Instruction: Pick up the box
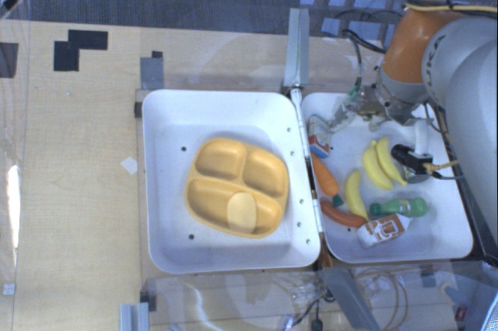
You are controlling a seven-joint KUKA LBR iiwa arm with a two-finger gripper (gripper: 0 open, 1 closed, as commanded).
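The grey arm (459, 65) with its orange band fills the upper right of the frame, above the right bin (459, 244). Its gripper (354, 105) hangs over that bin's upper left part; whether the fingers are spread or pressed together cannot be told. The left bin (163, 166) holds a yellow divided tray (237, 185). In the right bin lie bananas (377, 166), a carrot (325, 175) and a green bottle (398, 207). The box (383, 230) lies at the bin's lower middle, just below the bottle, well apart from the gripper.
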